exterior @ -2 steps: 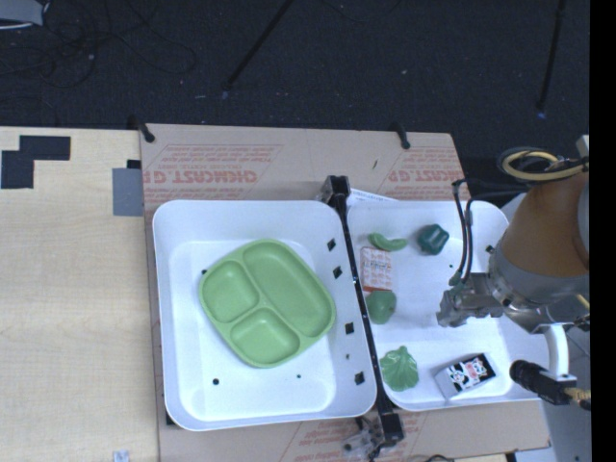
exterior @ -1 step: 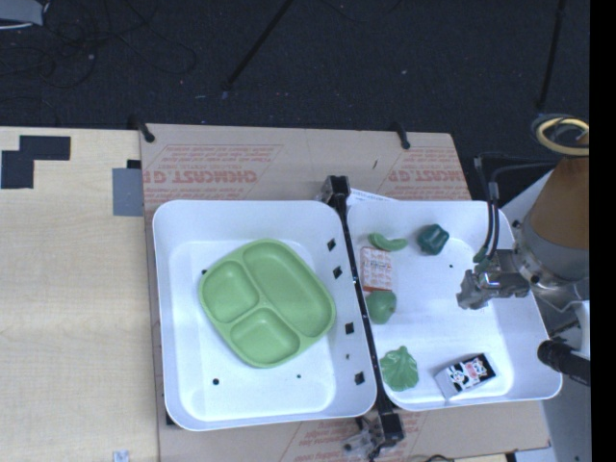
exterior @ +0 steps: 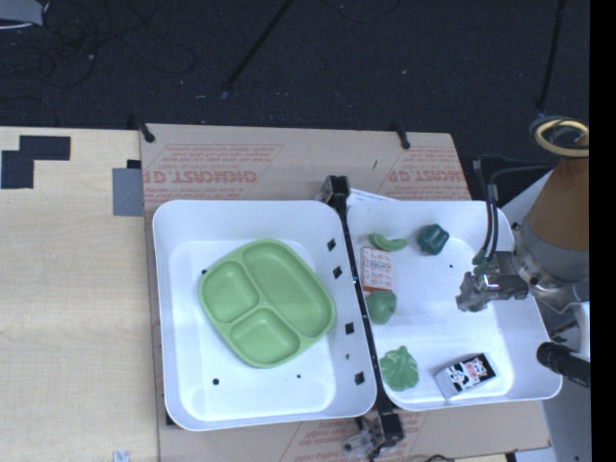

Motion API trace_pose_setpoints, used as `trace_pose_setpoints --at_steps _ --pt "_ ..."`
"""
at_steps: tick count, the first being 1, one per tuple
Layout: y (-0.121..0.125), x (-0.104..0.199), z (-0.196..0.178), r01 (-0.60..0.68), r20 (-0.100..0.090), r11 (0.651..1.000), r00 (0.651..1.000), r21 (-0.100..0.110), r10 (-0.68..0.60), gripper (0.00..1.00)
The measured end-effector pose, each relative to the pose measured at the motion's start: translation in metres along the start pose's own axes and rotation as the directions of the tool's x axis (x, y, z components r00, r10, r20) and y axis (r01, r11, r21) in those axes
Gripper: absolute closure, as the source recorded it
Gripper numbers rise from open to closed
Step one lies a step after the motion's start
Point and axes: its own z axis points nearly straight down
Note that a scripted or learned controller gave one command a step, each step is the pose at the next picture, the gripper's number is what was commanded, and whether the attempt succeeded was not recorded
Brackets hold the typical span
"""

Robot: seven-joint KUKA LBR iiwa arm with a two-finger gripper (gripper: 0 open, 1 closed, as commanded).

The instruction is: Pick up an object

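Note:
The right bin (exterior: 452,393) holds several small items: a dark teal block (exterior: 432,239), a pale green curved piece (exterior: 388,243), a red-and-white packet (exterior: 376,269), a green round piece (exterior: 382,306), a green leafy toy (exterior: 398,368) and a black-and-white card box (exterior: 467,374). My gripper (exterior: 474,295) hangs over the right side of this bin, right of the green round piece and above the card box. Nothing shows between its fingers. The wrist hides how the fingers stand.
The left bin (exterior: 183,373) carries a green divided plate (exterior: 266,301). A black divider clip strip (exterior: 348,296) runs between the bins. Cardboard (exterior: 250,162) lies under both bins, and a cable (exterior: 493,229) loops near the arm.

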Motion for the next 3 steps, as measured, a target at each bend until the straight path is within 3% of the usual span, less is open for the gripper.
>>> trace_pose_setpoints --at_steps 3 --pt "-0.003 0.177 -0.019 0.004 0.0 1.0 1.0 0.0 -0.004 1.0"
